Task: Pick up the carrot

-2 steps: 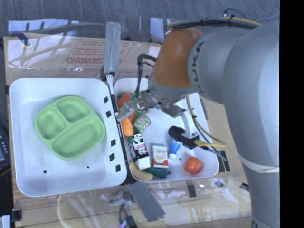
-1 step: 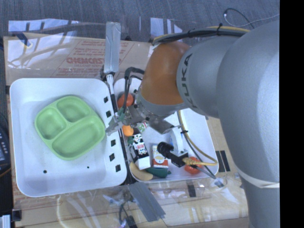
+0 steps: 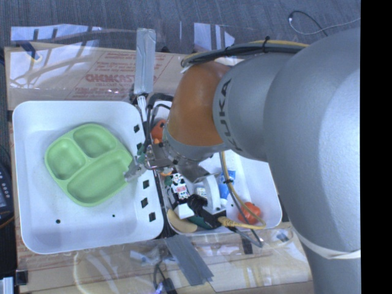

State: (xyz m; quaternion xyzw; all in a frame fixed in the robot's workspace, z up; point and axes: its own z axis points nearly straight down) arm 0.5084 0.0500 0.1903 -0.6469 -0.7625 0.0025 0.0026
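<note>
Hangs low over the right bin (image 3: 273, 196) near an orange bit, likely the carrot (image 3: 158, 129), ready to grasp; gripper (image 3: 146, 159) state impossible to tell.

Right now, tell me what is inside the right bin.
The right bin holds a jumble: an orange-red piece, a blue-and-white item, a wooden spoon and dark bits. The arm covers most of the bin, so what lies beneath it is hidden. A carrot cannot be told for certain.
</note>
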